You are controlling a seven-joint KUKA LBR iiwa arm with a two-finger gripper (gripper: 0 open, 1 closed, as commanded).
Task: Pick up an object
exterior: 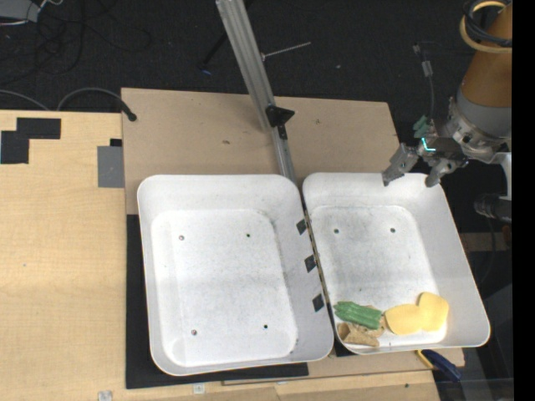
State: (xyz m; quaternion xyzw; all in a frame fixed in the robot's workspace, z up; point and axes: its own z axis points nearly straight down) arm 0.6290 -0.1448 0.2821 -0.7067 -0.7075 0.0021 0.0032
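The right bin [435, 215] has a green toy [359, 313], a yellow toy [418, 315] and a tan thing [359, 334]. The jaws [415, 171] hang spread, pinching nothing.

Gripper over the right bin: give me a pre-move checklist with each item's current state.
1. Fingers apart for a grasp: ok. The gripper is open, nothing between its fingers.
2. Targets present: ok. A green object, a yellow object and a tan object lie in the right bin.
3. Gripper above a target: not ok. It hangs over the bin's far rim; the objects sit at the near edge.
4. Objects separated: not ok. All three are bunched together, touching or nearly so.
5. Room beside the bin wall: cannot tell. The cluster lies close against the near rim.
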